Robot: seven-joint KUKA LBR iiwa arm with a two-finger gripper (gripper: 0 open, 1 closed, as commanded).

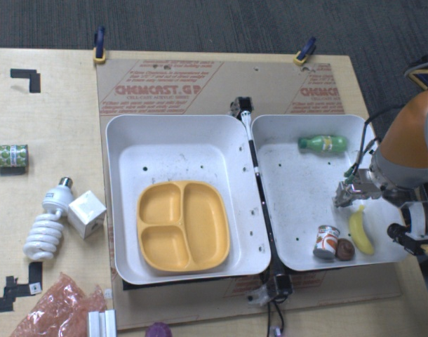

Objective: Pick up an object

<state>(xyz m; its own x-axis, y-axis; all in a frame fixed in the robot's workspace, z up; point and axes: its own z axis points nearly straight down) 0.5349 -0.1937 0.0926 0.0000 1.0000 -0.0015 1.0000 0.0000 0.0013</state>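
1. The grey arm's gripper (349,194) hung low over the right shallow white bin (298,248), near its right wall.
2. Whether the fingers were open or closed could not be told; nothing was seen between them.
3. A yellow banana (360,232) lay just below the gripper, apart from it.
4. Beside the banana sat a small dark brown round object (345,250) and a red-and-white can (326,242).
5. A green plastic bottle (323,144) lay on its side near the bin's far wall.
6. The left white bin (123,188) held a yellow three-compartment plastic tray (182,225).
7. On the table (31,125) to the left lay a white spiral light bulb (47,228).
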